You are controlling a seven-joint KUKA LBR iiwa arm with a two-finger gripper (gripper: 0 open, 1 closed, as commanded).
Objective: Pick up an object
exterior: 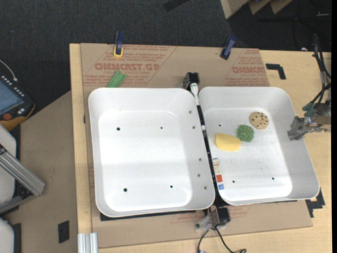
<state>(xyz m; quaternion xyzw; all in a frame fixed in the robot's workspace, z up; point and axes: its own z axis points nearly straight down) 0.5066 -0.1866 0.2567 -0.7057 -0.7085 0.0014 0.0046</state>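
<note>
Both white bins, the left bin (pixel 142 152) and the right bin (pixel 263 167), look like smooth, slightly glossy moulded plastic. They sit on a matt brown cardboard sheet (pixel 174 62) printed in red. In the right bin, the yellow object (pixel 227 142) looks smooth and matt, the green ball (pixel 245 133) rough and bumpy, and the round cookie (pixel 258 120) dull and speckled. At the far edge, the blue clamps (pixel 228 46) look like plastic.

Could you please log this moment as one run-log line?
end effector: at right bin edge | yellow piece, green ball, cookie: in right bin, untouched
</note>
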